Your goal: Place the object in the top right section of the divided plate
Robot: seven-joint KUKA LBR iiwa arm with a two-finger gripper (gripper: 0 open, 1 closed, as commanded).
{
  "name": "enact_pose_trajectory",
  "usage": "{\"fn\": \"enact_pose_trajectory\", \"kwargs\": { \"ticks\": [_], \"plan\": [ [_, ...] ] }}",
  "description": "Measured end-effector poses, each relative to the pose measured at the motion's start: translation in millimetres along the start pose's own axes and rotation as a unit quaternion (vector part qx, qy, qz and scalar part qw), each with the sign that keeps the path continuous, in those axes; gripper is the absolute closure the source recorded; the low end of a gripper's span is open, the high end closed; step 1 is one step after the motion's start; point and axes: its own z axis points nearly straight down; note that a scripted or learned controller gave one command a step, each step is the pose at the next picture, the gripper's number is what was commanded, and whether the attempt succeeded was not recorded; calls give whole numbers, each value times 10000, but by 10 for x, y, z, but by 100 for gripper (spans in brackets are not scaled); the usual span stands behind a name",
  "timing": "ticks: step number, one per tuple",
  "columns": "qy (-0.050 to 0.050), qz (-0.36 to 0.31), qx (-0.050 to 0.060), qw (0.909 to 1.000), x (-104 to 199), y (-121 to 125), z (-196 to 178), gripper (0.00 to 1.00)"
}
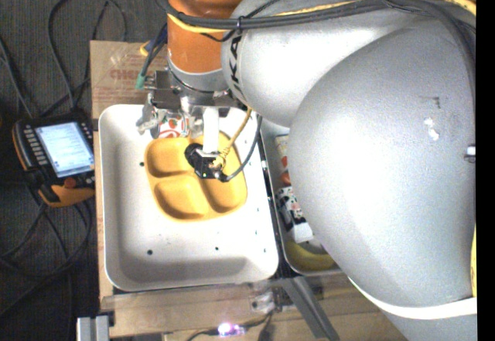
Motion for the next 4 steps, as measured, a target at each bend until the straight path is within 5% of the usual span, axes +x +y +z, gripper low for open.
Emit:
{"fn": "enact_pose_trajectory", "kwargs": {
  "ticks": [1,2,3,4],
  "plan": [
    [-5,1217,13,9926,-9,-237,58,100],
    [-19,546,-2,9985,-281,-6,137,100],
    [-13,996,11,9950,48,454,699,100],
    [-5,1607,15,9870,-304,-70,322,100]
  ]
}}
